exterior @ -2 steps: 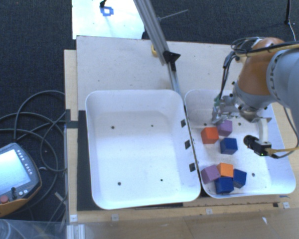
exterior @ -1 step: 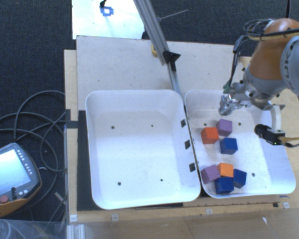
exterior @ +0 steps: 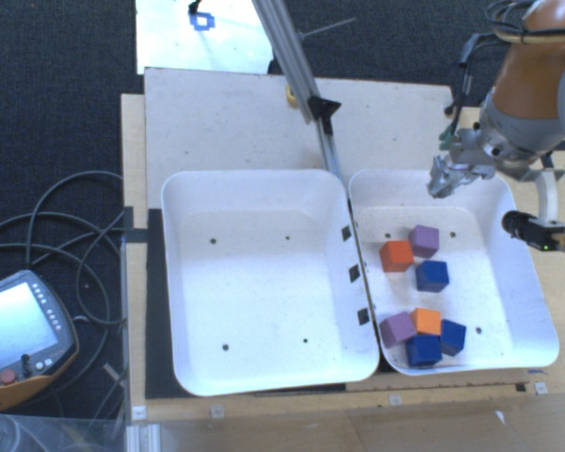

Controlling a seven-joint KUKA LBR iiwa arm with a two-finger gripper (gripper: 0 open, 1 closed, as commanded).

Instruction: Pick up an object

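Cubes (exterior: 411,252) lie packed below the claw (exterior: 443,185), so two could be nudged apart. Its state cannot be told.

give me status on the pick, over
Gripper above right bin's far edge, nothing seen held. Cubes lie in right bin, untouched. Nothing in the way.

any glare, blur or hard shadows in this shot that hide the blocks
Camera view: even, soft lighting; the small coloured cubes in the right white plastic bin stay sharp with faint shadows. The two-finger gripper at the bin's far rim looks slightly soft. A bright white panel at top is washed out.
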